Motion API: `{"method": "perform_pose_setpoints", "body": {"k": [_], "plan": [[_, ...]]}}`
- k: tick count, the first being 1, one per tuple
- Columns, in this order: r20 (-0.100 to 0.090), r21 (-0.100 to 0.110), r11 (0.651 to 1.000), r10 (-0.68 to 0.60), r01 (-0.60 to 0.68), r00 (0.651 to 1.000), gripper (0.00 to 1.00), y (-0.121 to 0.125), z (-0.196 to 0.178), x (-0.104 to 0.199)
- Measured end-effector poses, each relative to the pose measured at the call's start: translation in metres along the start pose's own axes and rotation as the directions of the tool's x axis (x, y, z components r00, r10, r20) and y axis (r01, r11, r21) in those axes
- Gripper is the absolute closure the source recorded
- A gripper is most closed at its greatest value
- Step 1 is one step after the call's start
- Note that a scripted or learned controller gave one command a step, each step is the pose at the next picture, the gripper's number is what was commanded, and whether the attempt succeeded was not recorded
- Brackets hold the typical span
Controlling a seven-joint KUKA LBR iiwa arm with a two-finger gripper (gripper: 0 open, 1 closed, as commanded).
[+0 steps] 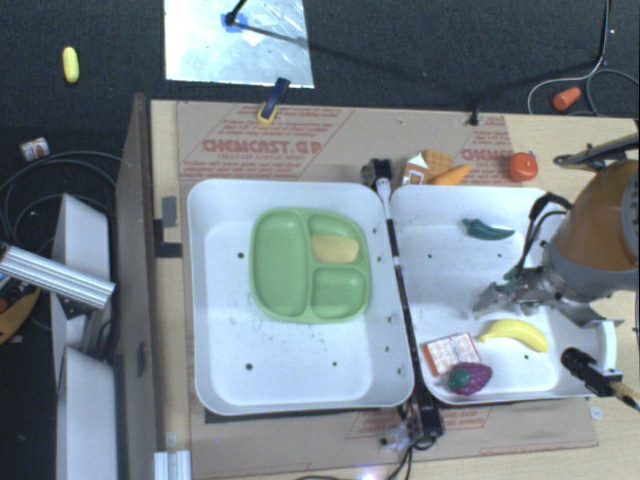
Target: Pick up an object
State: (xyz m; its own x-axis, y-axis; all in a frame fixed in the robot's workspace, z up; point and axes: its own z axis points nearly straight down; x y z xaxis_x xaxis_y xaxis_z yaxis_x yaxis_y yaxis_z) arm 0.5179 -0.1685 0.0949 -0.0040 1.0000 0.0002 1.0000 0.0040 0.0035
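The banana (515, 334) lies in the right bin (440, 243), just at five o'clock from the gripper (505, 296), whose fingers are spread above it, pinching nothing. A purple fruit (467, 376) and red-white box (448, 351) crowd the bin's near edge; bare floor lies at twelve o'clock.
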Motion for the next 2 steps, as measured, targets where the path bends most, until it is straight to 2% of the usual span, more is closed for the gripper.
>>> {"method": "perform_pose_setpoints", "body": {"k": [1,2], "plan": [[0.002,0.004,1.000,0.007,-0.008,1.000,0.00,-0.033,-0.011,-0.041],[0.001,0.000,1.000,0.002,-0.002,1.000,1.00,-0.030,-0.021,-0.038]]}}
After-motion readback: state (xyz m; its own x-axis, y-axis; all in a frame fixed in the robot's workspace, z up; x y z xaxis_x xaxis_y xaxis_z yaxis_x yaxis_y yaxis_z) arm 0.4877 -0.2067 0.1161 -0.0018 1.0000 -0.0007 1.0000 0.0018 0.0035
